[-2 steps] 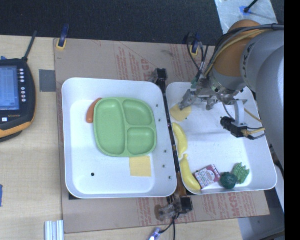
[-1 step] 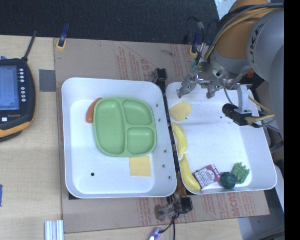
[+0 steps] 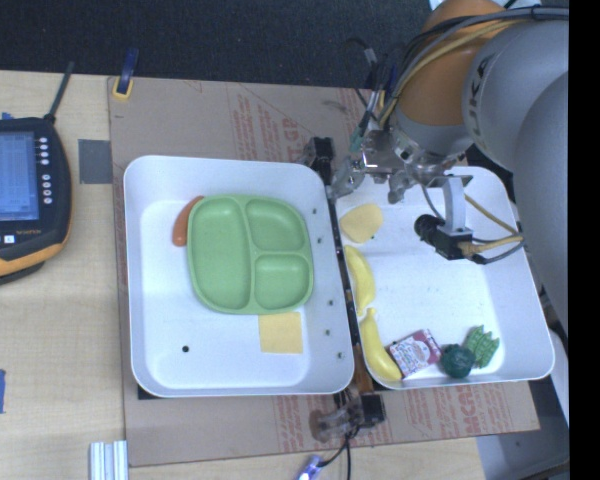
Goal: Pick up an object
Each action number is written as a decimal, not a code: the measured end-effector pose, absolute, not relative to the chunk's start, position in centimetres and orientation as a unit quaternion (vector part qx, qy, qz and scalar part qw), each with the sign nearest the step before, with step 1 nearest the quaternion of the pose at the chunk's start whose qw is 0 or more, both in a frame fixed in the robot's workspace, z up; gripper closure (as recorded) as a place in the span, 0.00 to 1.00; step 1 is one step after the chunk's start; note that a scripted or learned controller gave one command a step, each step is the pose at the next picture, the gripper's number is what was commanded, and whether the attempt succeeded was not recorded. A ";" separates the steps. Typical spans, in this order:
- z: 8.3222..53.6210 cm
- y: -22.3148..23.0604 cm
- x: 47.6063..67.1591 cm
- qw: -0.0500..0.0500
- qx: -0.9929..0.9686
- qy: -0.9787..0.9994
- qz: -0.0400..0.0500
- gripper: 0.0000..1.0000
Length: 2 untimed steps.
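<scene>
My gripper [image 3: 380, 180] hangs over the far left corner of the right bin [image 3: 460, 293], under the grey arm with its orange band. Just below it in that bin lies a pale yellow piece [image 3: 361, 223]. A yellow banana [image 3: 361, 278] runs along the bin's left wall, with a second yellow piece [image 3: 378, 355] nearer the front. At the front of the bin sit a small red and white packet [image 3: 414, 352] and a green broccoli [image 3: 470, 353]. Nothing shows in the gripper's grasp.
The left bin [image 3: 140, 268] holds a green divided plate [image 3: 250, 253], an orange sausage-like item [image 3: 184, 220] by the plate's left edge, and a yellow cheese square [image 3: 281, 333]. A control pendant [image 3: 15, 198] lies at far left. Cables trail from the wrist over the right bin.
</scene>
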<state>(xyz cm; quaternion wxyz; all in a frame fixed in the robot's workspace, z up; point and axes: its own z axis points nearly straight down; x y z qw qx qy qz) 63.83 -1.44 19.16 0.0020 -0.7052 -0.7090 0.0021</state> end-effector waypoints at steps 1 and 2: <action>20.9 -1.2 59.7 0.001 -0.706 -0.708 0.002 0.00; 19.2 -4.6 63.9 0.001 -0.707 -0.707 0.001 0.00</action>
